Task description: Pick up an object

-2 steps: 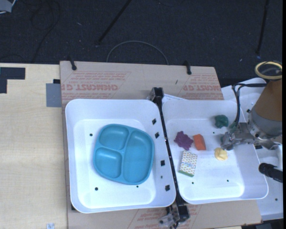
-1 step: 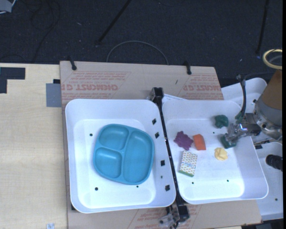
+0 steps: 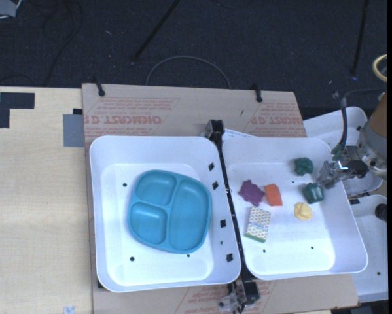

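Two shallow white bins are lying side by side on the bench. The left bin (image 3: 110, 175) is carrying a blue divided plate (image 3: 169, 209), broad, rigid and smooth; judged from here, it is too wide and flat to be an easy pick. The right bin (image 3: 339, 254) is holding the smaller pieces, grouped in its upper half.

Largest of these is a patterned sponge-like block (image 3: 258, 224) at the frame's centre-right, probably light and yielding. Above it are lying a purple toy (image 3: 250, 191) and, just beside it, an orange block (image 3: 273, 194). Further right are sitting a dark green toy (image 3: 303, 167), a second teal-green toy (image 3: 313, 192) and a small yellow piece (image 3: 302, 210) below it.

The gripper (image 3: 328, 177) is reaching in from the right edge, low over the bin's right wall, its tip resting against or just above the teal-green toy. That toy is looking small, light and lumpy, likely firm plastic or rubber; its narrowest sides would seem the best place to take hold. Whether the gripper is spread or closed cannot be told at this size.
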`<state>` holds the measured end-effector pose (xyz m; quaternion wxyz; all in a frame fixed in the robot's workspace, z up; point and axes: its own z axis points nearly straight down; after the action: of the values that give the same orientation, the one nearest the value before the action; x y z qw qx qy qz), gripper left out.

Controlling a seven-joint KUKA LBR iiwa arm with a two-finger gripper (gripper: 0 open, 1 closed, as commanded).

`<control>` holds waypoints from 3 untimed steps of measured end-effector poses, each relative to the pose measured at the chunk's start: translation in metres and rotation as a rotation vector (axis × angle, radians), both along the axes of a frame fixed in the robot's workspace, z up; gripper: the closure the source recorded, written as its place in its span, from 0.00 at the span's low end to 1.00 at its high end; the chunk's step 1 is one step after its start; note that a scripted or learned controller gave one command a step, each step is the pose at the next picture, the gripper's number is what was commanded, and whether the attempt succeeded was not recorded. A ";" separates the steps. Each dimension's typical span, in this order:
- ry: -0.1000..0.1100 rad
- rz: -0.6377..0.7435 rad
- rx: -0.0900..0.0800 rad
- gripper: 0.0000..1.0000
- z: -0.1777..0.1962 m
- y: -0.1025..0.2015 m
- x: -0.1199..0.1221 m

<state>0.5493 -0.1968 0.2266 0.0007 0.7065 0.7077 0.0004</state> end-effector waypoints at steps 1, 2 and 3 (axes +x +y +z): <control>0.004 0.002 0.003 1.00 -0.002 0.044 0.004; 0.005 0.002 0.003 1.00 -0.006 0.086 0.013; 0.004 0.003 0.003 1.00 0.005 0.136 0.024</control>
<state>0.5733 -0.0610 0.2311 -0.0015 0.7055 0.7087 0.0000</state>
